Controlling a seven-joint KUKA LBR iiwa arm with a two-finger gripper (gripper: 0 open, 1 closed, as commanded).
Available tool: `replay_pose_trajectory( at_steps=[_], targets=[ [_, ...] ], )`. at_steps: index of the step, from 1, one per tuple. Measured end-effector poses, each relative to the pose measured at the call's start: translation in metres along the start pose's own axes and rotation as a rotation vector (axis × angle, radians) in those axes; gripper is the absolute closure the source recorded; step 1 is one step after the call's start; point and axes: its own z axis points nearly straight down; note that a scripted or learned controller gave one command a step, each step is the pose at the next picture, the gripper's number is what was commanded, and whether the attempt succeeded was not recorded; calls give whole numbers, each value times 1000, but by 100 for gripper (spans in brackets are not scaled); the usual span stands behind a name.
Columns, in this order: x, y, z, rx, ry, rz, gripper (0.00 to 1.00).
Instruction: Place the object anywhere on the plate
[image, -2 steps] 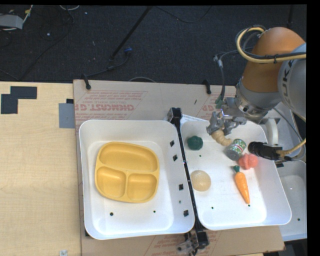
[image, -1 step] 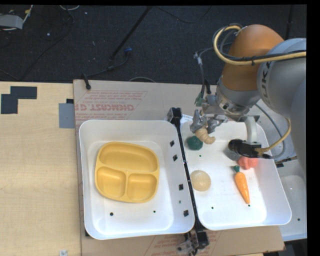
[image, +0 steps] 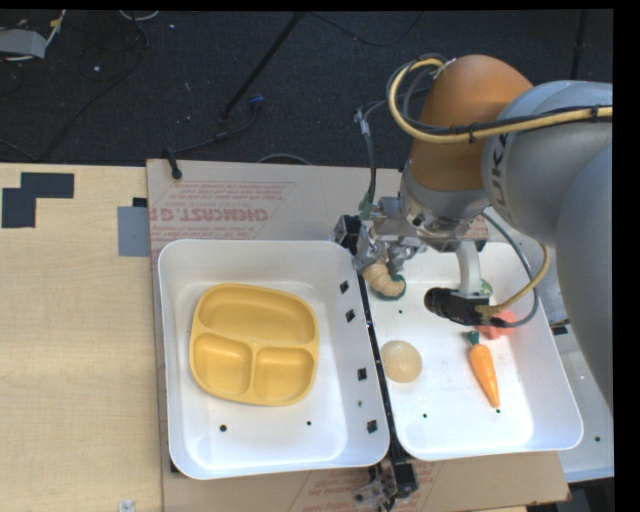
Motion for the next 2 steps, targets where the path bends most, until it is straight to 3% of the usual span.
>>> replay_pose_trajectory(
  at_steps=[2],
  targets=[
    [108, 2, 4, -2, 0, -2, 100]
  ],
)
